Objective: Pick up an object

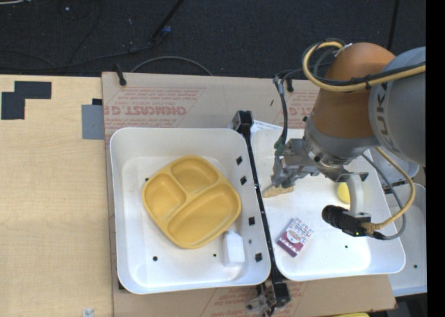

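My gripper (284, 178) hangs low over the left side of the right bin (334, 267), close to the divider between the bins. A small tan object (276, 190) lies right at its tip; whether it is gripped cannot be made out. A purple and white packet (295, 236) lies on the bin floor in front of the gripper. A yellow object (343, 190) sits to the right, partly hidden by the arm. In the left bin (132, 253) rest a yellow divided plate (191, 201) and a small white object (233, 247).
The arm's orange and grey body (354, 100) covers the back right of the right bin. A black part with a cable (345, 220) hangs over the bin's right half. Black clips (245, 122) line the divider. Cardboard (174, 103) lies under both bins.
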Robot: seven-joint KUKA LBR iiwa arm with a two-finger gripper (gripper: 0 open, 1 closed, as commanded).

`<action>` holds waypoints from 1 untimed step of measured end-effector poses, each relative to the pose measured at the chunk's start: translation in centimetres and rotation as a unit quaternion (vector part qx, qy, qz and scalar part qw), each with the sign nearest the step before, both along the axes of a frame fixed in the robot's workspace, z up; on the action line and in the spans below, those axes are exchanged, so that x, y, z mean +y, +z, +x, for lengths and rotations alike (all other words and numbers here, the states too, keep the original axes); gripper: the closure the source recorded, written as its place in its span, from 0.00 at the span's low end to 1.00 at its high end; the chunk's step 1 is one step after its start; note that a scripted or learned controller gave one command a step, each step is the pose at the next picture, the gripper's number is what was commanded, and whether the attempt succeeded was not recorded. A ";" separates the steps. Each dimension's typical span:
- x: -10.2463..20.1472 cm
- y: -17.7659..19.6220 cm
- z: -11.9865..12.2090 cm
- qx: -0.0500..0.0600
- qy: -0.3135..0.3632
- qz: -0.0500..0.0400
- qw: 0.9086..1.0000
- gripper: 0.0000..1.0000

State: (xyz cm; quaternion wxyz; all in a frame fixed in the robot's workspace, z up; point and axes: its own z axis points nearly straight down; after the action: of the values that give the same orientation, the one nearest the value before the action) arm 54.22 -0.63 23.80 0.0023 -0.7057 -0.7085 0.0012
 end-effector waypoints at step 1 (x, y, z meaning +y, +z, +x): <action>5.6 -1.5 0.0 0.001 0.000 0.000 1.000 1.00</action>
State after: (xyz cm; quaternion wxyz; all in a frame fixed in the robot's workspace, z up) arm 54.18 4.96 22.33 0.0029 -0.7056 -0.7086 0.0018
